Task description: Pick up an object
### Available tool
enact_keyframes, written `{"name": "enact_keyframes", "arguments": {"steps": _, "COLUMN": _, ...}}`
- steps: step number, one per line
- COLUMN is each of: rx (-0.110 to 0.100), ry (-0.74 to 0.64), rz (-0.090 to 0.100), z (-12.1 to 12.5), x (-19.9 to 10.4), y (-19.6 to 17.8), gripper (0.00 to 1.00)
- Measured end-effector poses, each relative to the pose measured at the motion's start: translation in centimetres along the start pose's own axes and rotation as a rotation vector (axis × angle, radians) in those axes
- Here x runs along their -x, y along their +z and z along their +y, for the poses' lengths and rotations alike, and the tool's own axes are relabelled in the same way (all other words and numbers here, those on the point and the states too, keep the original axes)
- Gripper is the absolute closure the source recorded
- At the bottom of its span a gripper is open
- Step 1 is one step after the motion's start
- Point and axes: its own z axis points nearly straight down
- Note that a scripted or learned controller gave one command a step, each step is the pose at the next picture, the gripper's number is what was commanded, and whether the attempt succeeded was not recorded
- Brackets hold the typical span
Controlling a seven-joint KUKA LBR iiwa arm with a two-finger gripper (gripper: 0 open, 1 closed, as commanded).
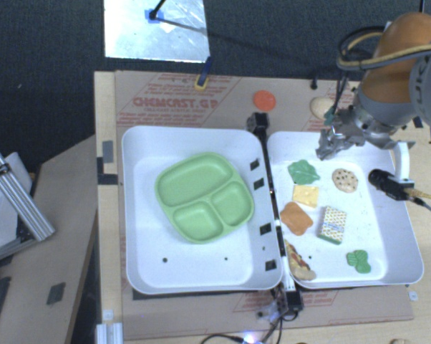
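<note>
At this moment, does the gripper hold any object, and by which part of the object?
Nothing is seen held. The gripper hangs over the far end of the right bin, apart from the green leaf and the cookie.

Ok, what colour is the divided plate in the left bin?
Light green, plain with no pattern; the divided plate shows clearly in the camera view.

Two shallow white bins sit side by side on the desk: the left bin (140, 192) and the right bin (394, 228). The left one carries one green divided plate (203, 196). The right one carries seven small items: one green leafy piece (302, 170), one cookie (344, 180), one yellow cheese slice (306, 195), one orange-brown piece (296, 218), one patterned box (333, 225), one small green piece (358, 261), and one tan piece (300, 261) at the near-left corner.
</note>
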Motion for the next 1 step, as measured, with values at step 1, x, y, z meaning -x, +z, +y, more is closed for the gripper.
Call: {"name": "enact_keyframes", "arguments": {"steps": 1, "rx": 0.000, "ry": 0.000, "rz": 0.000, "z": -2.41, "x": -4.45, "y": 0.05, "gripper": 1.00}}
